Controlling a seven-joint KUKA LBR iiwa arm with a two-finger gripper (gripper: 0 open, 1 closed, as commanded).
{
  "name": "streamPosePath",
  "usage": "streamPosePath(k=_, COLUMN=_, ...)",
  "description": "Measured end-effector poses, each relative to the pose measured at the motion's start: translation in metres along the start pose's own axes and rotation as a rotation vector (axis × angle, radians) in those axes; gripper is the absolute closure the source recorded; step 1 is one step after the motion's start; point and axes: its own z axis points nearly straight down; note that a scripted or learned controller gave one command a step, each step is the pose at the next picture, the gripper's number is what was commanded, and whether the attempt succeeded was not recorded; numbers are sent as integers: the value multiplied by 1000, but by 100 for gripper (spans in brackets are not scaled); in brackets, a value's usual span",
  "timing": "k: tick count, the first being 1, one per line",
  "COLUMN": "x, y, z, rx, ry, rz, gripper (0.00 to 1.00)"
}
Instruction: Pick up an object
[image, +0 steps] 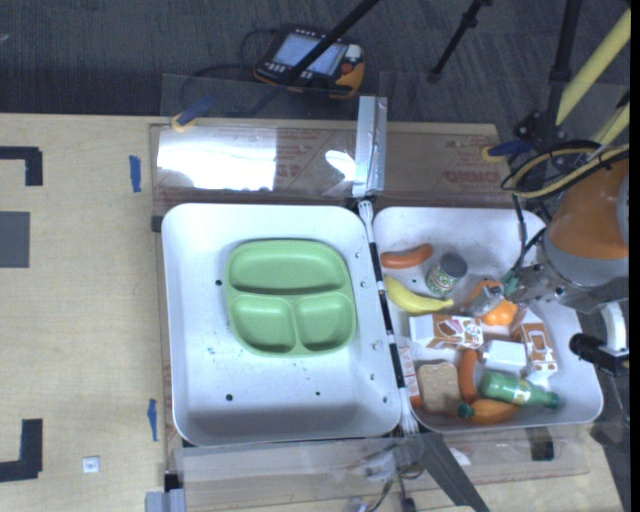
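Care is needed: pincer (518, 285) state cannot be told; banana (414, 297), well to its left, should be approached squarely, clear of the can (446, 273) between.

One camera sits high above the bench (80, 300) and looks down at a slant. It is far enough back to see both white bins, the left bin (190, 330) and the right bin (585, 400), side by side.
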Motion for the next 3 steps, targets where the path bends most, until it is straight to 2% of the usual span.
streamPosePath(k=1, x=-1, y=1, z=-11, rx=-4, ry=-2, rz=1, gripper=100)
streamPosePath(k=2, x=47, y=8, z=-137, rx=2, ry=0, rz=-23, gripper=100)
streamPosePath(k=3, x=100, y=45, z=-182, rx=-1, ry=-1, rz=-251, gripper=100)
